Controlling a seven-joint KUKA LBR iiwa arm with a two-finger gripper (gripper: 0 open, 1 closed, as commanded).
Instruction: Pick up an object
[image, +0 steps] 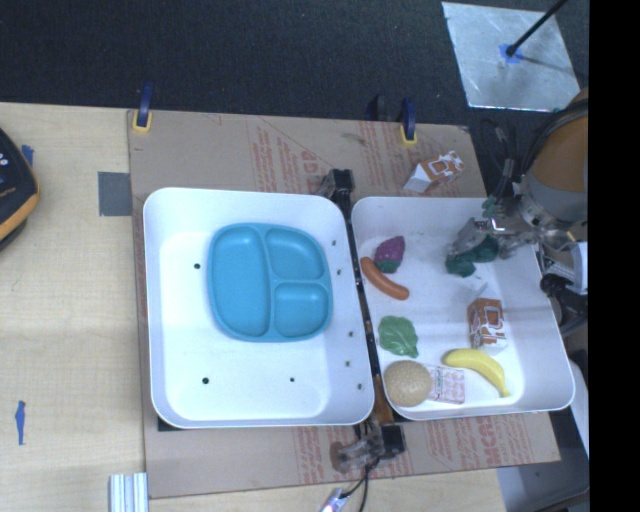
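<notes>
Over the right bin, the fingers seem clenched on a dark green object, though the view is unclear.

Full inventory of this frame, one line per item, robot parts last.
left bin: 1, white, left half of bench
divided plate: 1, light blue, in left bin
right bin: 1, white, beside left bin
purple toy: 1, right bin, upper left
hot dog: 1, orange-red, below purple toy
leafy toy: 1, green, mid left
round bun: 1, tan, lower left corner
pink packet: 1, beside bun
banana: 1, yellow, lower right
brown packet: 1, above banana
dark green object: 1, upper right, at the hand
carton: 1, brown-white, outside bins
hand: 1, grey, over right bin's upper right
</notes>
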